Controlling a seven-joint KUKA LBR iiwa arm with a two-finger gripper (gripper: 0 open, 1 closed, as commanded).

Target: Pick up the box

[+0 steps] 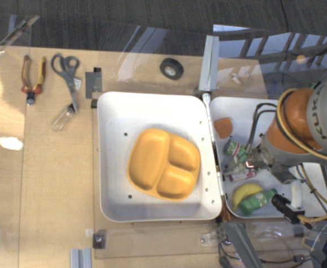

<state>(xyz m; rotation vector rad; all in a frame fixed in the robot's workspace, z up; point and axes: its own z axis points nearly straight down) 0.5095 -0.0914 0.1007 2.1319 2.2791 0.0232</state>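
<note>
In the right bin (230,111), a small flat box (237,175) with pale and reddish print lies near the left wall. The grey arm with its orange band (290,132) reaches in from the right and hangs over the middle of this bin. My gripper (248,162) sits low at the arm's left end, just above and to the right of the box. The wrist hides most of it. I cannot see anything held in it.
A green-and-red crumpled pack (233,148) and an orange round item (223,127) lie farther back in the right bin. A yellow fruit (245,193) and a green bottle (258,200) lie at its front. The left bin (114,166) holds a yellow divided dish (164,163). Scissors (68,77), pliers (31,77) and a tape roll (171,68) lie on the bench.
</note>
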